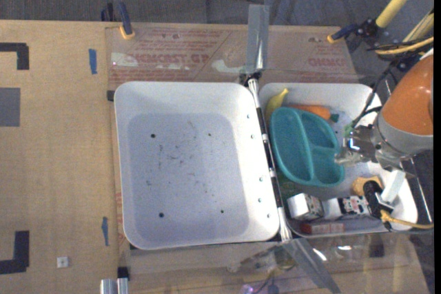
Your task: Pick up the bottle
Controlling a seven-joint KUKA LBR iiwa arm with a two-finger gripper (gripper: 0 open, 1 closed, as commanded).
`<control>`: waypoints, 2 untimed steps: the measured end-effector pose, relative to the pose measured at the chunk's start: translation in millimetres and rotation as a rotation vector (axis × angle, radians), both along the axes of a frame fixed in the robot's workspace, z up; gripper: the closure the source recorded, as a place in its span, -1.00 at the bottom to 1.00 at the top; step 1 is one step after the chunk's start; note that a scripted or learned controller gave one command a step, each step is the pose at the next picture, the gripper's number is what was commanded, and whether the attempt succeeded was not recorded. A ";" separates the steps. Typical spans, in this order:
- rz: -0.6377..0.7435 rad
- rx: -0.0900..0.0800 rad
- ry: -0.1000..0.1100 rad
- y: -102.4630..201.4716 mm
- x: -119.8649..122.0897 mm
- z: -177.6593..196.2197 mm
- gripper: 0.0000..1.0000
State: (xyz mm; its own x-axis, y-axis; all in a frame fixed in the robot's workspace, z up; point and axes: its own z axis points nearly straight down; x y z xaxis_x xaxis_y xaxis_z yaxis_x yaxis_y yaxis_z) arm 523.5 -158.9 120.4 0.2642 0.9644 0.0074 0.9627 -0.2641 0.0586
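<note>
A: Can you read any labels?

B: You'll find the print on the brown cardboard (227, 55) behind the bins too blurred to read. You have two shallow white bins: the left bin (186, 96) and the right bin (303, 89).

A: And the bottle?

B: I can't pick it out for you in the right bin's clutter, beside one teal divided plastic tray (305, 148). The gripper (351, 148) hangs over that tray's right edge; its grip I cannot tell.

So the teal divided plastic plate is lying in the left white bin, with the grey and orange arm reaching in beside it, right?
Not quite. The camera view shows the teal divided plastic plate lying in the right white bin, not the left white bin. The rest holds: the grey and orange arm reaches in beside the plate, at its right edge.
</note>
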 end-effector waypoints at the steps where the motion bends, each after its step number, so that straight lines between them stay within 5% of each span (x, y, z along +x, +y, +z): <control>1: 0.000 0.000 0.001 0.1 -0.1 -0.2 -1.00; 2: 0.182 -0.003 0.044 10.2 -13.4 -29.6 -1.00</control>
